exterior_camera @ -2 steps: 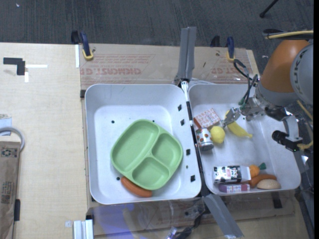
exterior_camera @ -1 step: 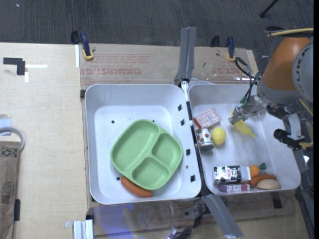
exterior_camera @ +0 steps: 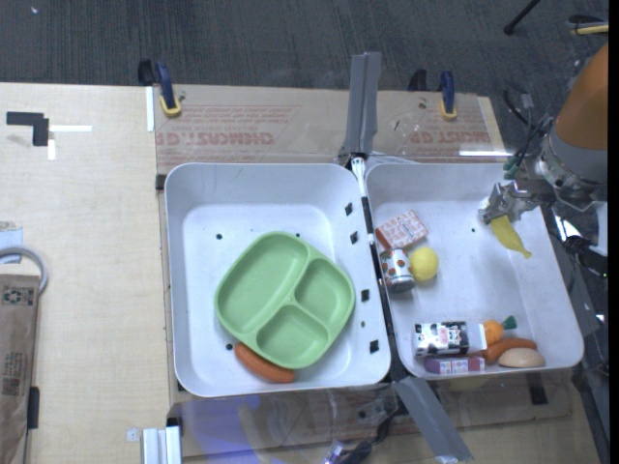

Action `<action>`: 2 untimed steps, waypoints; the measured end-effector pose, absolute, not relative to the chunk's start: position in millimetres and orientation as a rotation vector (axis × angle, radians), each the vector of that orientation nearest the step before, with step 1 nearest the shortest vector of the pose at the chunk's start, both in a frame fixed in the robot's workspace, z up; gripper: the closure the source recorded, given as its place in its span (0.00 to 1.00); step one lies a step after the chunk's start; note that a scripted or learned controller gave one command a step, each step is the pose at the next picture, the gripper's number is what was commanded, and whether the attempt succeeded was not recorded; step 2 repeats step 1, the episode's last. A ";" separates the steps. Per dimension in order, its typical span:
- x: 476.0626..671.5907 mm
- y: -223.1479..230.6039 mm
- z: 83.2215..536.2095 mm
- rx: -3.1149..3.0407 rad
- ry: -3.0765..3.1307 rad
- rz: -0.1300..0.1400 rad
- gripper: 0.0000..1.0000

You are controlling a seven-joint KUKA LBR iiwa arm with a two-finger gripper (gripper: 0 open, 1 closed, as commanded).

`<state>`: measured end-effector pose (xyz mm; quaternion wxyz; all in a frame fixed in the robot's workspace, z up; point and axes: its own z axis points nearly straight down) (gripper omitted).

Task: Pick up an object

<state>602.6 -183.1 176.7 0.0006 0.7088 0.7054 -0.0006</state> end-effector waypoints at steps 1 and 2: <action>578.9 -168.5 192.0 2.453 1.966 -0.004 1.00; 578.9 -168.5 192.0 2.453 1.966 -0.004 1.00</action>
